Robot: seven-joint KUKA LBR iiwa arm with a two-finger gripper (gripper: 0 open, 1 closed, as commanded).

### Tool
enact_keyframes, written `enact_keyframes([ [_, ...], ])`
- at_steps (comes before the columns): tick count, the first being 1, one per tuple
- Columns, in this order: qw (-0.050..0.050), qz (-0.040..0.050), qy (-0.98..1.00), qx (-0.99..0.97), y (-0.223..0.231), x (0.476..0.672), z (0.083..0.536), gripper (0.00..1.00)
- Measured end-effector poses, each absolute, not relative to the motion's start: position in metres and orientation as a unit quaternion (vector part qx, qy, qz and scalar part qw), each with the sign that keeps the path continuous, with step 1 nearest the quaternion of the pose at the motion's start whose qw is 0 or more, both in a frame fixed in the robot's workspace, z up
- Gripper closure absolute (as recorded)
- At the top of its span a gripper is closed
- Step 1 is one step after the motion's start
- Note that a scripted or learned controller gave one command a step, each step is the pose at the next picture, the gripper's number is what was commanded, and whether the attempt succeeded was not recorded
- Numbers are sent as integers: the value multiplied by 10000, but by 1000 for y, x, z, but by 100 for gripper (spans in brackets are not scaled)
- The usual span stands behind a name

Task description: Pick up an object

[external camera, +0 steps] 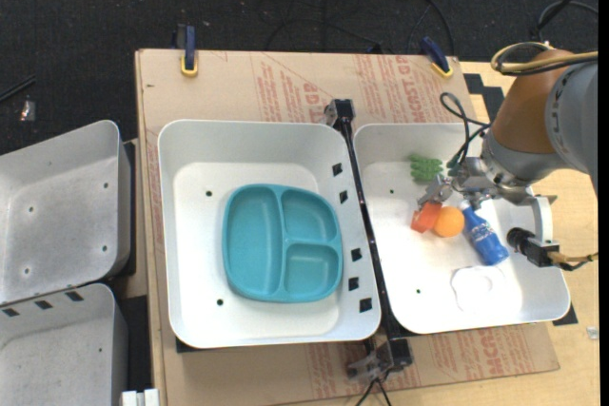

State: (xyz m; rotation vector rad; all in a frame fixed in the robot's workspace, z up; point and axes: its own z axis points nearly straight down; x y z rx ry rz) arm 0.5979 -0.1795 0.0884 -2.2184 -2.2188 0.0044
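Right bin (533, 299): my pincer (455, 188) sits low over its middle, reached in from the right; whether its fingers are spread or pressed together I cannot tell.

Objects in my bin:
- Orange ball (448, 222), just below my pincer.
- Red-orange piece (422, 220), touching the ball's left side.
- Blue bottle (484, 238), lying tilted, its upper end near the ball.
- Green leafy toy (425, 168), just left of my pincer.
- White round object (473, 283), below the bottle, hard to tell apart from the bin floor.

The ball, red-orange piece and bottle crowd together directly under my wrist.

Left bin (181, 299): one teal divided plate (282, 243), three compartments, lying flat in the middle.

Beneath both bins: a cardboard sheet (257, 81) with red printing, upside down and too faint to read. Two blue-and-yellow clamps (188, 48) grip its far edge.
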Motion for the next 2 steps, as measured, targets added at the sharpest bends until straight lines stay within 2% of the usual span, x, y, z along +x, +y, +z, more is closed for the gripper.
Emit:
enact_keyframes([
  [1, 24, 16, -7074, -7068, -180, 598, 97, 100],
  [2, 3, 2, -7066, -7076, -182, 595, 137, 100],
])
